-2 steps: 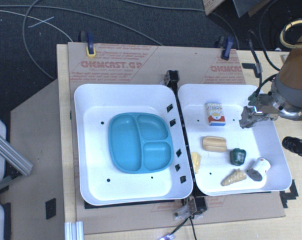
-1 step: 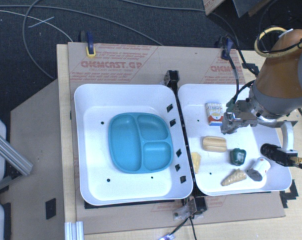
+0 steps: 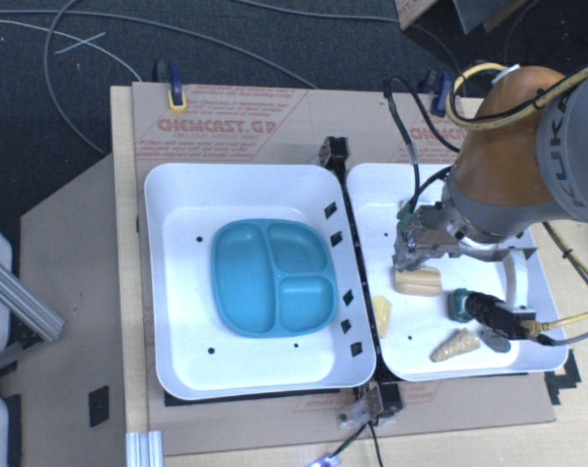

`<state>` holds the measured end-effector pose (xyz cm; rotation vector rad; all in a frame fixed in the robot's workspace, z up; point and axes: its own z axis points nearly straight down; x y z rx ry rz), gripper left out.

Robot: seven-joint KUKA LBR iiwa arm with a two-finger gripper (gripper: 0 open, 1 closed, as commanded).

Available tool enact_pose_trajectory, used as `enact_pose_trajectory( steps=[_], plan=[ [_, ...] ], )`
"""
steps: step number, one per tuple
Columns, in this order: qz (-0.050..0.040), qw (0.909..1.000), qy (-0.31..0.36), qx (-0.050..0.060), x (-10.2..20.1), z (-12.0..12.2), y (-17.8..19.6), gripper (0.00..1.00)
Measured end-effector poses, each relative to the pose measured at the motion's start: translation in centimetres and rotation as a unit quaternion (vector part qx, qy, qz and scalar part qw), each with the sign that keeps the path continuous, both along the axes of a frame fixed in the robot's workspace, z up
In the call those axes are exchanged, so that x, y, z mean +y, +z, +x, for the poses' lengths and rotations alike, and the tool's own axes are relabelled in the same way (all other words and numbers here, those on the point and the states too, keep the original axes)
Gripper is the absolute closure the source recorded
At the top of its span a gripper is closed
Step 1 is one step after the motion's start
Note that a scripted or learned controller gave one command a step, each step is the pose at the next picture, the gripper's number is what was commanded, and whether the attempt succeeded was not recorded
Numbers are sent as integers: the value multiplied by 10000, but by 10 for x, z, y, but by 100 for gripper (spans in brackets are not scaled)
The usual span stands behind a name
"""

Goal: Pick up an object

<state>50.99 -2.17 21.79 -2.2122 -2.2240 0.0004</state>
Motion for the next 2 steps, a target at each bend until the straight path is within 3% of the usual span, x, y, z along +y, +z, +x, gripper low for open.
enact_pose_trajectory(
  steps=[2],
  plan=[
    [0, 10000, 4, 3, 109, -16, -10, 100]
  ],
)
